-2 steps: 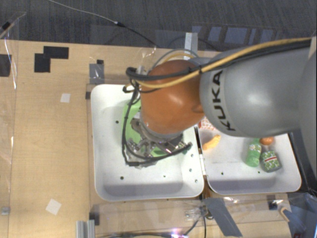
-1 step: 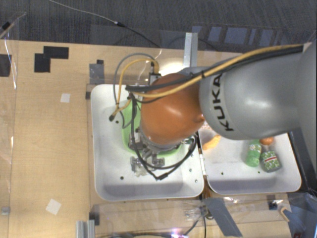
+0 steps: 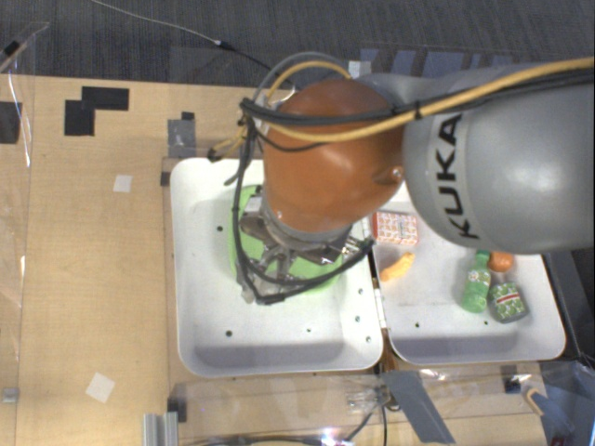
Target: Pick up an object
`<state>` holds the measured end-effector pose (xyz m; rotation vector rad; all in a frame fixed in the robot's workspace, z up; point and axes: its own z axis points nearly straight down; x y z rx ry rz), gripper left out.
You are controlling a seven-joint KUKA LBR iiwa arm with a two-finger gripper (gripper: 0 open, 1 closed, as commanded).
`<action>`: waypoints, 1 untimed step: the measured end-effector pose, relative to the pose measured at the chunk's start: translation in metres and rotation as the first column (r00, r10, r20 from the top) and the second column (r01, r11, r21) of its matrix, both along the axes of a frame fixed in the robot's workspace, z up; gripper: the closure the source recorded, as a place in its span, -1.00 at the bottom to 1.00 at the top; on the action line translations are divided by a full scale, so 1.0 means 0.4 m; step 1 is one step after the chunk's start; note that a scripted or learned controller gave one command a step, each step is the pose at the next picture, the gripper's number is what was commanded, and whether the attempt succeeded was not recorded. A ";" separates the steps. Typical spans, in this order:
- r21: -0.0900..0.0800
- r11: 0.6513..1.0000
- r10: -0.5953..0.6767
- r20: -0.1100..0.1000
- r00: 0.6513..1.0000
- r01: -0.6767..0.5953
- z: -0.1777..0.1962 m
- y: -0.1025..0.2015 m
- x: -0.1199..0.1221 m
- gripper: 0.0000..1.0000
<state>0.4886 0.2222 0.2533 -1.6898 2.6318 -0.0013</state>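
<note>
**Arm lowered over the left bin**

Across the left of the camera view, a light wooden tabletop [image 3: 84, 277] is seen, marked with black shapes near its far edge and backed by dark carpet. On it the left bin [image 3: 204, 342] is set, its near and left floor bare and white. A bright green object [image 3: 244, 223] lies in this bin, largely covered by the arm's orange band [image 3: 325, 156]; the gripper [image 3: 293, 258] is lowered directly over it, and whether it is open or closed cannot be told. Just beside, touching rims, the right bin [image 3: 539, 342] holds a patterned packet [image 3: 395, 229], an orange piece [image 3: 398, 268] and green bottles [image 3: 491, 291]. "KUKA" is read on the grey arm [image 3: 502, 175].
</note>
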 end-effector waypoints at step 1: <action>-0.006 0.843 0.537 -0.004 0.843 -0.537 0.006 -0.075 -0.001 1.00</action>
